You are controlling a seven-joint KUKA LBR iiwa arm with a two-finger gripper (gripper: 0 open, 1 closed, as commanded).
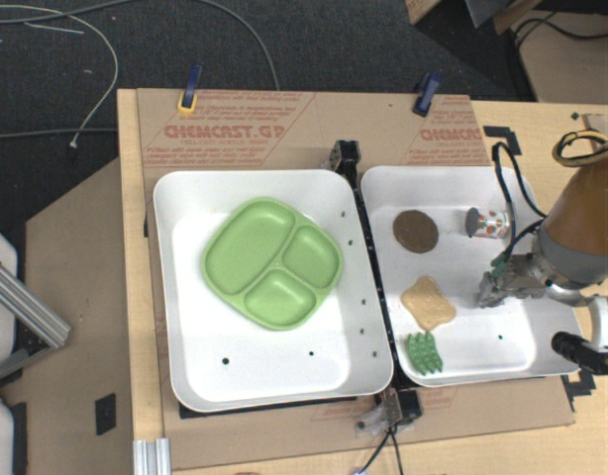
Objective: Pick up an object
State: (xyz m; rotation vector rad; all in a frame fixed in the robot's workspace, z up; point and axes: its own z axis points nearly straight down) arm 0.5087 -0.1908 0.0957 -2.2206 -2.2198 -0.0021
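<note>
The right bin point(502, 359) holds a round brown disc point(416, 232), a small can lying on its side point(489, 224), a tan slice of toast point(428, 304) and a green broccoli-like piece point(423, 352). My gripper point(497, 290) hangs low over the right bin's right half, to the right of the toast and below the can. Nothing shows between its tips, and they are too small and dark to read.
The left bin point(185, 364) carries a green three-compartment plate point(272, 262). A black clamp point(345, 154) sits at the back between the bins. Blue clips point(427, 95) hold the cardboard sheet at its far edge. Cables run along the arm at the right.
</note>
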